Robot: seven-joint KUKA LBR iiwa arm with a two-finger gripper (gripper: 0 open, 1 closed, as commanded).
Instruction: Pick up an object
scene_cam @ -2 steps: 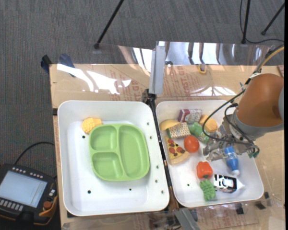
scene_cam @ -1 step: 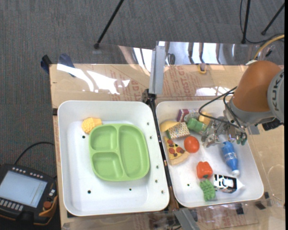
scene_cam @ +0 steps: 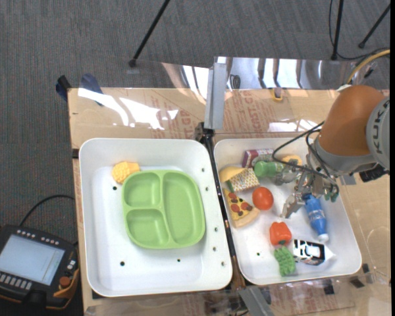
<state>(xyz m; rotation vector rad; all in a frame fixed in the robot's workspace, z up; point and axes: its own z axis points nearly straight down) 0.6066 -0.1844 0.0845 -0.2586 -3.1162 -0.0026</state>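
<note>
Blue bottle lying flat, long axis near-vertical, beside tool

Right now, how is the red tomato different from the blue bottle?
The tomato is round and red; the bottle is long and blue with a white end. The tomato sits by the pizza slice, clear of the gripper; the bottle lies on its side right beside the gripper. The tomato looks smaller than the bottle. Both rest in the right bin.

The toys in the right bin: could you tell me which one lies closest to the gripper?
The blue bottle, lying just beside the gripper; the red tomato and orange pepper sit farther off.
</note>
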